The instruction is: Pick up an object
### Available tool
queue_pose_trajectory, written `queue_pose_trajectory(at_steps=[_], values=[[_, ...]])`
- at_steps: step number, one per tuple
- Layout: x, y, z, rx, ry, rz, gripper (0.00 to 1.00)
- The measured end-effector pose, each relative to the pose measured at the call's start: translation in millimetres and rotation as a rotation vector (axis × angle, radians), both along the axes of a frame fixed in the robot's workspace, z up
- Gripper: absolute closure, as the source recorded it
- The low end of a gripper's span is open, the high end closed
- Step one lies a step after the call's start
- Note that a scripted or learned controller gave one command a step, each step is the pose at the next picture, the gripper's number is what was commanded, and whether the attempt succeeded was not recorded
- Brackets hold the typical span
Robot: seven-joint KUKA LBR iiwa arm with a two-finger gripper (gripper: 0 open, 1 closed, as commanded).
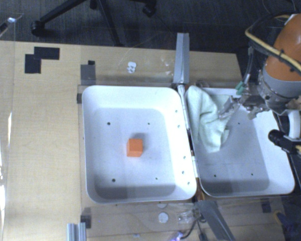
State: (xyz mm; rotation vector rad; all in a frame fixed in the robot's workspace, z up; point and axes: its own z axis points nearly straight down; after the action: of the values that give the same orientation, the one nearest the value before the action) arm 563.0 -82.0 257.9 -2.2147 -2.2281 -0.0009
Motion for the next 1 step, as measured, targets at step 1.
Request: queue_pose_trajectory(at_steps=[1], values=[[23.1,-2.0,-156.5,0.0,-0.004,-0.138,0.0]])
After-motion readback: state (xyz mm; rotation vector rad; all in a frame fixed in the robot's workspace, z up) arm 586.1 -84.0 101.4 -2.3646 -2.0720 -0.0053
